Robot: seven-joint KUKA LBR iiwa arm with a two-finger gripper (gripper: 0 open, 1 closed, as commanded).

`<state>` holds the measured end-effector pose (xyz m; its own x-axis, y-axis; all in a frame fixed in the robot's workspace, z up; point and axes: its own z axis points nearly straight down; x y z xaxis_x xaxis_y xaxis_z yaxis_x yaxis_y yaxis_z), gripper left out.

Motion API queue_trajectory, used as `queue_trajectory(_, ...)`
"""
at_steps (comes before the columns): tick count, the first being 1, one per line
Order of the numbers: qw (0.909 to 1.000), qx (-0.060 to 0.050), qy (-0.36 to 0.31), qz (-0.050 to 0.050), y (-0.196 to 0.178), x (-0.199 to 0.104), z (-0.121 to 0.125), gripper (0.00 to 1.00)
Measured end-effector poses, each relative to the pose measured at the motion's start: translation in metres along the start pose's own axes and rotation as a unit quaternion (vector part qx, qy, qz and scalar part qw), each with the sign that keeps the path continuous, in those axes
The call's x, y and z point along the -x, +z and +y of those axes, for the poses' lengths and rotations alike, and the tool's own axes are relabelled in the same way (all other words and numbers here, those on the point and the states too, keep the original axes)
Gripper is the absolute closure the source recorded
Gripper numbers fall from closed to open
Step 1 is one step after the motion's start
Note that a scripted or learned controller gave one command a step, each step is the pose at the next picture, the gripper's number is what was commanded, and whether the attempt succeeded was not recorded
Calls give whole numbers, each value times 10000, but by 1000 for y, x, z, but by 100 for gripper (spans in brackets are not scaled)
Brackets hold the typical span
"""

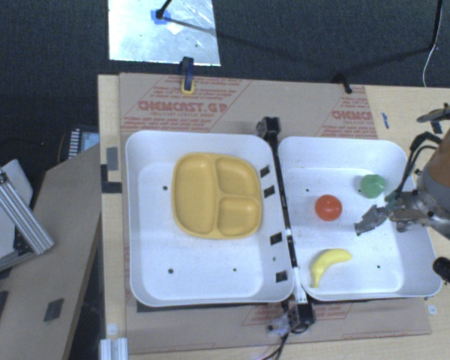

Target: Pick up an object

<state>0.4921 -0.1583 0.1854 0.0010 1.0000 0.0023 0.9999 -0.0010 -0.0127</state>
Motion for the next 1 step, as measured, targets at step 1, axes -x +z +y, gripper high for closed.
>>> queue_trajectory(1, 10000, 69, -21, -15, -7, -1, 3, 0)
